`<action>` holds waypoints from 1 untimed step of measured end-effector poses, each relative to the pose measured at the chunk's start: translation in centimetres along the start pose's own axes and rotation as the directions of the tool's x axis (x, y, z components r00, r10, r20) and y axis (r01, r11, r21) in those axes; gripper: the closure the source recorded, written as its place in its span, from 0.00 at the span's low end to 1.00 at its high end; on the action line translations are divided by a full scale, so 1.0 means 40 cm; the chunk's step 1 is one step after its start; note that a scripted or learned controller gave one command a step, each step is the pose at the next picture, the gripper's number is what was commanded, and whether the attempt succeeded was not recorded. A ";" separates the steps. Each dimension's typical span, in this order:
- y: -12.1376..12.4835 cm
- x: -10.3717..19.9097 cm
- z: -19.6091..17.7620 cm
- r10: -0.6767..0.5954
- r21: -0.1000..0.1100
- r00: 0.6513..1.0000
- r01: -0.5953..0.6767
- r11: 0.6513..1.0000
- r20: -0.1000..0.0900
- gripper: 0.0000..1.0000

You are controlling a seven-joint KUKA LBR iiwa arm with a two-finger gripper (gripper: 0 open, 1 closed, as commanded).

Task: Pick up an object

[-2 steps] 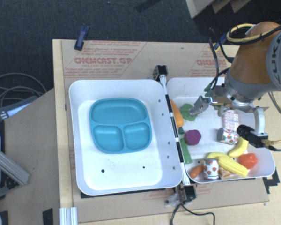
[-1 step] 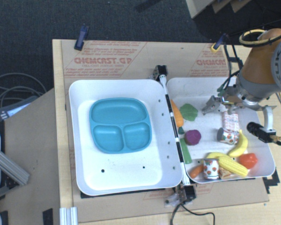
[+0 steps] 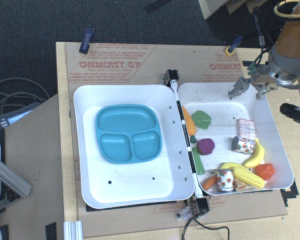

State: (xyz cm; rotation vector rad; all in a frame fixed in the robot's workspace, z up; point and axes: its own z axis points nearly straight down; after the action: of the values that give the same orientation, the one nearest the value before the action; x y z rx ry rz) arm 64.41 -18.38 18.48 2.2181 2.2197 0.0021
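Observation:
My gripper (image 3: 250,88) hangs over the far right corner of the right bin (image 3: 217,95), open, with nothing between its fingers. Below it in that bin lie a green leafy piece (image 3: 201,119), an orange carrot (image 3: 189,122) along the left wall, a purple round piece (image 3: 206,146), a small carton (image 3: 245,132), a yellow banana (image 3: 256,154), a corn cob (image 3: 247,174), a red-orange tomato (image 3: 265,171) and a small printed can (image 3: 224,180). The gripper is well apart from all of them.
The left bin (image 3: 90,184) holds a blue divided plate (image 3: 128,133). A black divider (image 3: 181,124) separates the bins. Blue clips (image 3: 86,40) sit at the board's far corners. Cables lie left of the bench.

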 end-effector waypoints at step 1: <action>-0.118 0.183 0.047 0.000 0.004 1.000 0.000 1.000 -0.002 0.00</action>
State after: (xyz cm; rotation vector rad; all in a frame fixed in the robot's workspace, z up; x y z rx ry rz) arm 59.68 -11.07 16.59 2.2205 2.2230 0.0004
